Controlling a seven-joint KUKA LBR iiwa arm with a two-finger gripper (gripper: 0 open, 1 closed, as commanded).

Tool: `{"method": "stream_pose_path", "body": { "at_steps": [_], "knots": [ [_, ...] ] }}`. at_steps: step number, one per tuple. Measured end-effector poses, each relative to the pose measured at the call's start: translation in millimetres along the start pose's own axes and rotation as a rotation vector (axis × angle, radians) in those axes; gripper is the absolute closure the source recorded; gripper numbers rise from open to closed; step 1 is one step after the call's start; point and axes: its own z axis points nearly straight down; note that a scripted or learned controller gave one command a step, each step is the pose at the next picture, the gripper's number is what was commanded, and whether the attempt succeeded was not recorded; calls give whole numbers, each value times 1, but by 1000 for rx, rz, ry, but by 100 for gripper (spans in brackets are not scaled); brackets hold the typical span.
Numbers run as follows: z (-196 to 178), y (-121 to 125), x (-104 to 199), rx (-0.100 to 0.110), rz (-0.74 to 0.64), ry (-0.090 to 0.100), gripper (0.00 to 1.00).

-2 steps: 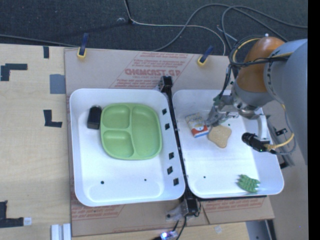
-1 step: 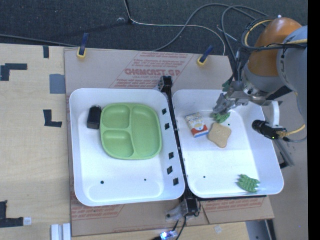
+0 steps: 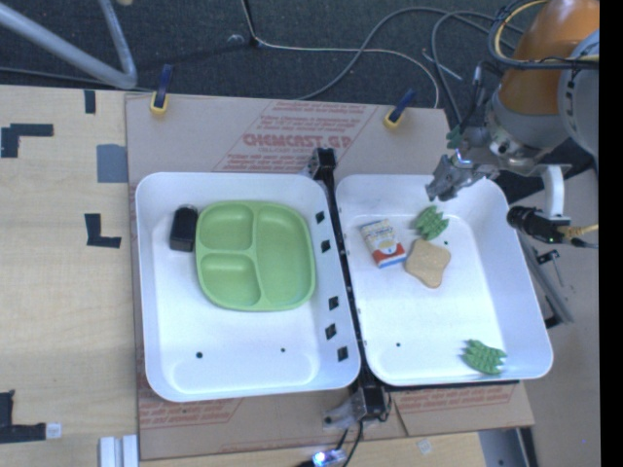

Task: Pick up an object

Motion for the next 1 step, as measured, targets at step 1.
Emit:
{"method": "stream_pose_path", "body": {
  "at_steps": [1],
  "knots": [
    [-39, 1, 0, 2, 1, 0, 100]
  ]
}}
